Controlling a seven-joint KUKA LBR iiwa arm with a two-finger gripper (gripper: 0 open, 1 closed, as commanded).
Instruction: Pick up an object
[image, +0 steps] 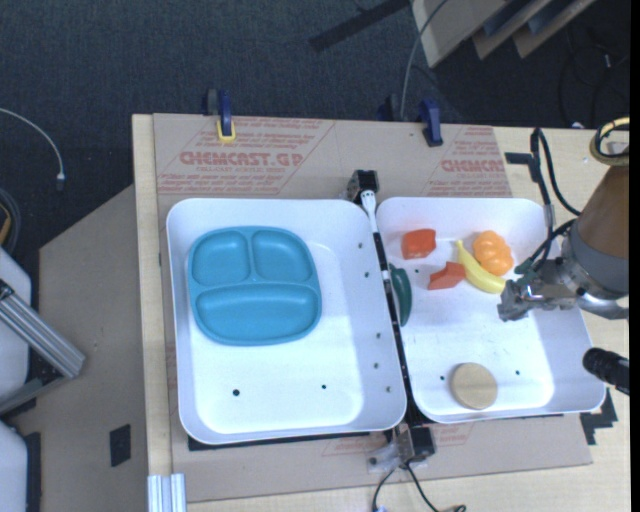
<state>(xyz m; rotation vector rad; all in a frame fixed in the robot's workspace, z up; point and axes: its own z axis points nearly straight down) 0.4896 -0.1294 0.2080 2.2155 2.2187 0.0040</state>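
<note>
The right bin holds several small items. A red block lies at the back, with a darker red wedge just in front of it. A yellow banana lies beside an orange fruit. A round tan disc sits near the bin's front. A dark green piece rests against the bin's left wall. My gripper hangs low over the bin's right half, just right of the banana's end. Nothing shows between its fingers.
The left bin holds a blue divided plate. A black divider with a clamp runs between the two bins. Blue clamps grip the board's back edge. Cables trail near the arm at the right.
</note>
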